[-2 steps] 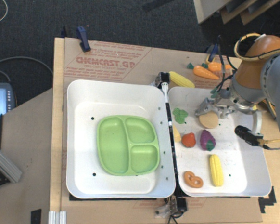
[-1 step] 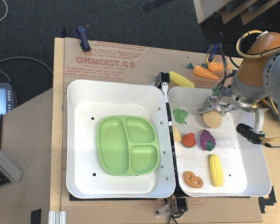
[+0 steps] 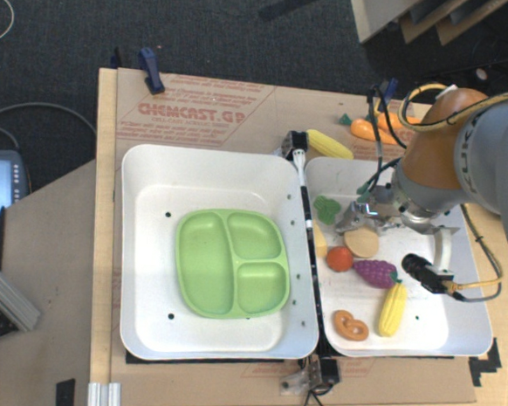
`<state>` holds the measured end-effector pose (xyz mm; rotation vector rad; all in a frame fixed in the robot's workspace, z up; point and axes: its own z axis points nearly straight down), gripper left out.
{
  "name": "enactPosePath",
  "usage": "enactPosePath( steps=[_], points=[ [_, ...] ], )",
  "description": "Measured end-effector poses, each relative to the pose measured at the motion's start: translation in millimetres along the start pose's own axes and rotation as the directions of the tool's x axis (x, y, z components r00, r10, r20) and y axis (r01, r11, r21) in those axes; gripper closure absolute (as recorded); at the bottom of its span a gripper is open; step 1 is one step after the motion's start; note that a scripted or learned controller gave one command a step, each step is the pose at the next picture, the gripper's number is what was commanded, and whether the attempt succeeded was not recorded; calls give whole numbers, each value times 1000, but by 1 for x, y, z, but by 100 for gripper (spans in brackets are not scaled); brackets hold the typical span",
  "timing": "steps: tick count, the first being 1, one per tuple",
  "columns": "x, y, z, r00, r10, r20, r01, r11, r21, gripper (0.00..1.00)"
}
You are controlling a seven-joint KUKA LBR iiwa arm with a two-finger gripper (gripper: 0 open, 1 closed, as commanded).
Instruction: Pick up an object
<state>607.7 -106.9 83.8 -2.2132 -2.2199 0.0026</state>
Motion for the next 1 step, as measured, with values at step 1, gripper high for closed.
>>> enactPosePath(
  steps=[1],
  points=[
    [50, -39, -107, 1000, -2, 2, 2, 1000, -14, 100]
  ],
)
